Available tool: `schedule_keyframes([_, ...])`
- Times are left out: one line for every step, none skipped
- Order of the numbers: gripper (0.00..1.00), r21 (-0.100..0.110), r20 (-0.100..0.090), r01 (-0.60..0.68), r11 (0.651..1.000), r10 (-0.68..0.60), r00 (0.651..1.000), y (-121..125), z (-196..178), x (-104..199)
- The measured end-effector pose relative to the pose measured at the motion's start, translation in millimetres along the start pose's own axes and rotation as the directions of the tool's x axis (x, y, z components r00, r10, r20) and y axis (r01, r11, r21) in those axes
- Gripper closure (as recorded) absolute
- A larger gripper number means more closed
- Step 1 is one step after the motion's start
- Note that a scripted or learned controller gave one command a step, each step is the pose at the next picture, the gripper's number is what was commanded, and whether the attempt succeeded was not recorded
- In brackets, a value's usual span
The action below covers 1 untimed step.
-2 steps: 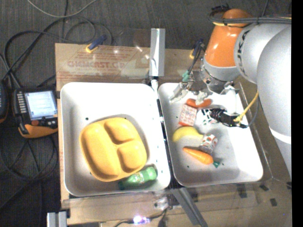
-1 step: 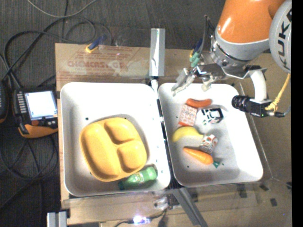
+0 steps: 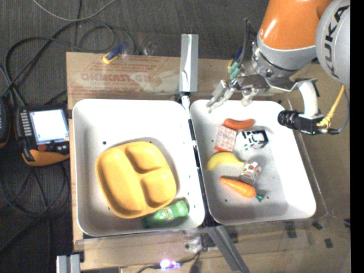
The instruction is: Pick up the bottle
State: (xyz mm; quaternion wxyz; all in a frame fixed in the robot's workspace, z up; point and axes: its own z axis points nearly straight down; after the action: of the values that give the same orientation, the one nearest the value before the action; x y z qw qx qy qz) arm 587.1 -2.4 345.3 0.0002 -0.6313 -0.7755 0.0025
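A green bottle (image 3: 166,213) lies on its side in the left bin (image 3: 85,129), at the near edge, right beside the yellow divided plate (image 3: 137,178). My gripper (image 3: 232,96) hangs over the far left edge of the right bin (image 3: 296,175), well away from the bottle. Its two fingers are spread apart with nothing between them.
The right bin holds a sausage (image 3: 239,123), a red carton (image 3: 226,138), a black-and-white box (image 3: 253,137), a banana (image 3: 224,160), a small can (image 3: 251,170) and a carrot (image 3: 239,188). A metal post (image 3: 188,61) stands behind the bins. A black camera fitting (image 3: 296,120) juts from the arm.
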Motion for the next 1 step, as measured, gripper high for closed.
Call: schedule_keyframes([0.00, 0.000, 0.000, 0.088, 0.996, -0.088, 0.996, 51.1, 53.6, -76.9])
